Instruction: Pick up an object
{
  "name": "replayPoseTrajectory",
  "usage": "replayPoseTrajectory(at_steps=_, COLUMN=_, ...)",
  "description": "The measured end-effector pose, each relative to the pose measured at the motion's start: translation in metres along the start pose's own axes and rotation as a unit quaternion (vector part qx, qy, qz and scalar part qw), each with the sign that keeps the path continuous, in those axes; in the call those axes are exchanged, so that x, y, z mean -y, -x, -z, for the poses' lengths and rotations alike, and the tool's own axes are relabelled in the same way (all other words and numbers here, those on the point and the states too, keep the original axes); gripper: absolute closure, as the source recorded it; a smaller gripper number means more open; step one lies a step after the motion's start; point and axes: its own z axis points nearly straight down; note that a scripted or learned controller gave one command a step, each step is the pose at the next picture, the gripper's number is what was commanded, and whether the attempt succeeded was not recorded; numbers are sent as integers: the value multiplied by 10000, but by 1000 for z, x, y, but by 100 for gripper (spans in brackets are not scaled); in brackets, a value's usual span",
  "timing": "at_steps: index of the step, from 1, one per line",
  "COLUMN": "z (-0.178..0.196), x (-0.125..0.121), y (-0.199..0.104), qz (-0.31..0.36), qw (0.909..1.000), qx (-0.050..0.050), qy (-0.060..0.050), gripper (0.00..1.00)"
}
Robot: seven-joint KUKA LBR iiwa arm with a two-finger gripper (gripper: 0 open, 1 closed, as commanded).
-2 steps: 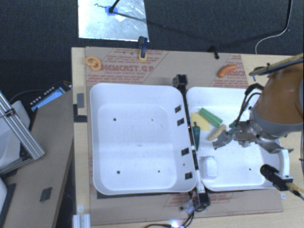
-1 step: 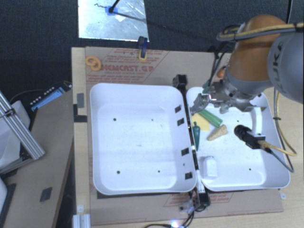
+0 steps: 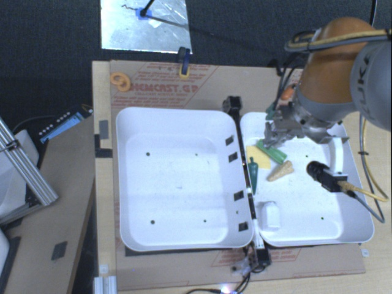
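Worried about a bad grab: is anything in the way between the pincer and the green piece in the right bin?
Nothing visible does. The pincer hangs right over the green piece, which lies partly on a yellow piece, with a tan wedge close beside.

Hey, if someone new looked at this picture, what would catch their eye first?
Probably the big orange and grey arm coming in from the right, its gripper low over the right bin. Just below it lie a green piece, a yellow piece and a tan wedge.
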Motion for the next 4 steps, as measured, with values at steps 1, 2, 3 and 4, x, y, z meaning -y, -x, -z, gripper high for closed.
replayPoseTrajectory(at_steps=1, z=184, x=-59, y=31, qz=-5, qw=10000, qx=20, qy=93, gripper=100)
replayPoseTrajectory(at_steps=2, z=286, x=-65, y=57, qz=-27, qw=10000, qx=17, qy=53, gripper=100)
replayPoseTrajectory(at_steps=3, z=86, x=5, y=17, qz=-14, qw=9999, qx=-10, qy=-116, gripper=100)
replayPoseTrajectory(at_steps=4, z=176, x=-8, y=43, qz=-29, qw=10000, qx=12, qy=34, gripper=100)
